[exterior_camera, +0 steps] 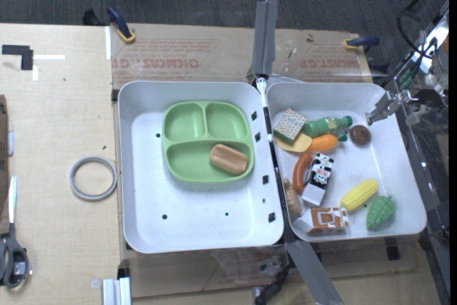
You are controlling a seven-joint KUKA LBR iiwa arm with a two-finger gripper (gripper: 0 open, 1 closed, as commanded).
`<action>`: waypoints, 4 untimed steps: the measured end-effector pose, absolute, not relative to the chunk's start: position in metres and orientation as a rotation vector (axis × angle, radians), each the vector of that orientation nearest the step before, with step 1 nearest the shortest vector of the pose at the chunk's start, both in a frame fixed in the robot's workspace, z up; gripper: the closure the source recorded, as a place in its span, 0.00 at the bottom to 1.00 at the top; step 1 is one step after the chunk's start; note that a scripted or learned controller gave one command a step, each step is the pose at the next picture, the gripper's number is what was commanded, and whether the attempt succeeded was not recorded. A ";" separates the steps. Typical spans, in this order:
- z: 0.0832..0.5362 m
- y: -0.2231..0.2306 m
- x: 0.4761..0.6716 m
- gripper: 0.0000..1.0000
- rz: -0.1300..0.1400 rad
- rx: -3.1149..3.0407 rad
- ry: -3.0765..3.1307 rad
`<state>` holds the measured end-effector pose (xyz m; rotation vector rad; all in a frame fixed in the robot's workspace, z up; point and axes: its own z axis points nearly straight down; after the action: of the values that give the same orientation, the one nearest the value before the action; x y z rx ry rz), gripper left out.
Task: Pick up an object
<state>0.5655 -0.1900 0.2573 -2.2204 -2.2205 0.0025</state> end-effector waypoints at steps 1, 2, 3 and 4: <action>0.128 -0.155 0.599 0.00 0.003 -2.208 -2.233; 0.107 -0.159 0.653 0.00 -0.031 -2.359 -2.101; 0.106 -0.132 0.653 0.00 -0.016 -2.074 -2.390; 0.106 -0.109 0.608 0.00 -0.011 -2.081 -2.398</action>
<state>0.6077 -0.1090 0.1056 -2.0805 -2.3977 -0.0106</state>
